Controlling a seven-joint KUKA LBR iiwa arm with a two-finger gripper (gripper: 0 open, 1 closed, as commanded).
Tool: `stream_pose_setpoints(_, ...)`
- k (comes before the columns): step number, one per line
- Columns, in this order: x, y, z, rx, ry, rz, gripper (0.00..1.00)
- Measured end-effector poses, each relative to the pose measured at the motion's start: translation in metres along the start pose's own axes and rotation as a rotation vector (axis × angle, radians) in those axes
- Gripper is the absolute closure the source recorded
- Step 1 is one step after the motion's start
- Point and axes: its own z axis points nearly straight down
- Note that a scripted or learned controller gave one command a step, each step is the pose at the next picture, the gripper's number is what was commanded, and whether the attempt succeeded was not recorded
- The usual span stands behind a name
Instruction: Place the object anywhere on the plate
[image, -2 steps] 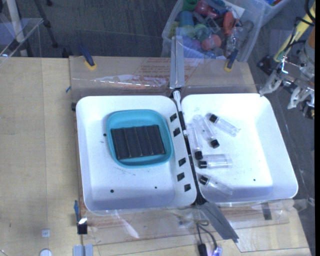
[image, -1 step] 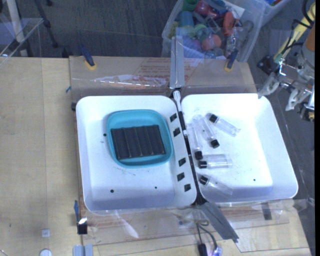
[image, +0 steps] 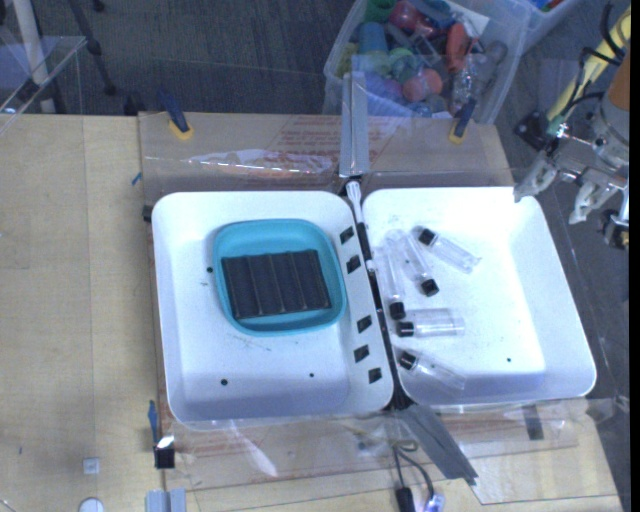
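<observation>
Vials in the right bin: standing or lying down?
Lying down. The clear vials rest on their sides on the right bin floor, black caps pointing sideways.

Teal plate (image: 232, 243) with dark ribbed insert (image: 275, 284); clear, black-capped vials (image: 447, 249).

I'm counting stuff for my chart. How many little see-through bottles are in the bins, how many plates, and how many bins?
Clear vials with black caps: about 5, overlapping and hard to separate
Teal plate with a dark ridged insert: 1
White bins: 2
Total: about 8
</observation>
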Motion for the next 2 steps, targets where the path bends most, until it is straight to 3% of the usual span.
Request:
stream_pose_setpoints(1, 0.002, 0.0, 0.001, -0.001, 0.0, -0.019, 0.0)
stream_pose_setpoints(2, -0.001, 0.0, -0.107, -0.005, 0.0, -0.066, 0.0)
